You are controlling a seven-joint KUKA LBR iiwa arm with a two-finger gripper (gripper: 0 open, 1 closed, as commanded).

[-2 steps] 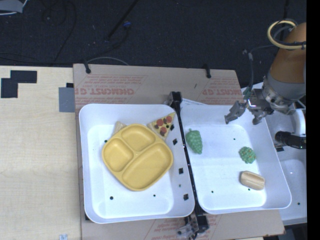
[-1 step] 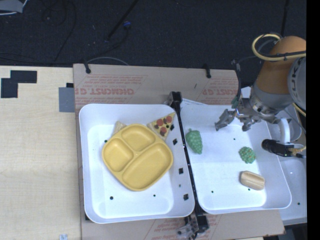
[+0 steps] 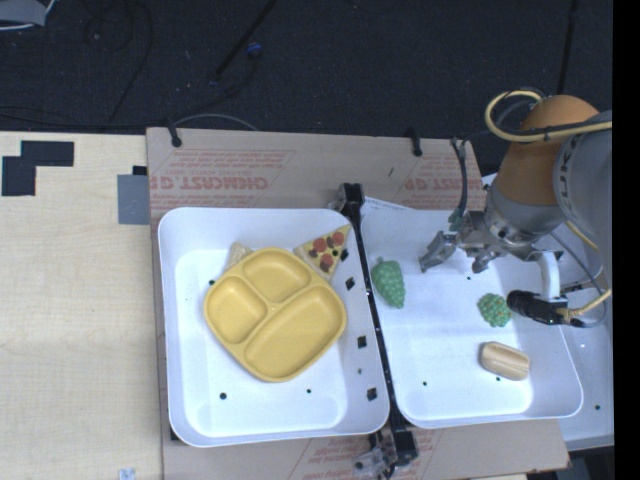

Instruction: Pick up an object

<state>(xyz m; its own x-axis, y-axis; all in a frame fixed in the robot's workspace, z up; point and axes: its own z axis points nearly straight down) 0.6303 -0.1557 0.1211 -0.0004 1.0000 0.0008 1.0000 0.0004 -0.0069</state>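
My gripper (image 3: 456, 258) hangs over the back of the right bin (image 3: 450, 398), open, with nothing between its fingers. A green grape bunch (image 3: 388, 282) lies to its left, close to the bin's left wall. To its lower right, beside the arm's wrist, sits a smaller green cluster (image 3: 493, 309). A tan bread roll (image 3: 504, 360) rests nearer the front right. The gripper touches none of them.
The left bin (image 3: 195, 388) holds a yellow divided plate (image 3: 276, 313), and a pizza slice (image 3: 327, 249) lies at its back right corner. A black divider (image 3: 368, 308) runs between the bins. A black cable end (image 3: 535, 306) juts out near the smaller green cluster.
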